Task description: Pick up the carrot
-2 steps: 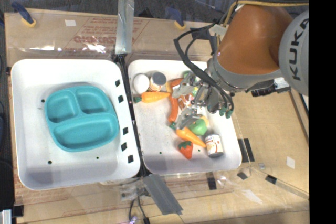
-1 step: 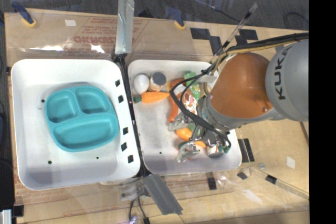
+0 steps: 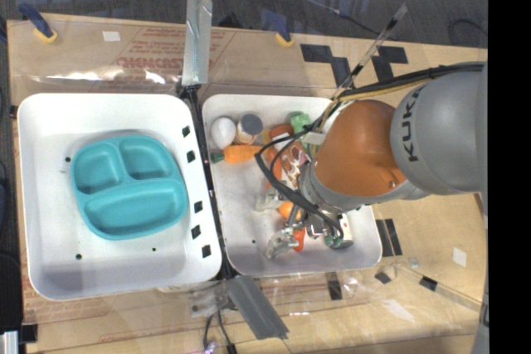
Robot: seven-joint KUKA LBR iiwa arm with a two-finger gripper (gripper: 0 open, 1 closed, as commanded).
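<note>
The gripper point(image 3: 290, 240) sits low in the right bin point(image 3: 365, 249), at about five o'clock of that bin's floor, beside a small orange piece point(image 3: 286, 210) and mixed clutter; whether it is spread or closed cannot be told, since the wrist covers it. The carrot point(image 3: 242, 153) lies at ten o'clock of the same bin, resting on the floor and well apart from the gripper, so the pick is judged not yet done. Just beyond it stand a white egg-like ball point(image 3: 222, 130) and a small can point(image 3: 250, 127), near the far wall; the divider wall is close at nine o'clock, leaving little approach room. The left bin point(image 3: 41, 261) holds a teal divided plate point(image 3: 129, 186).
</note>
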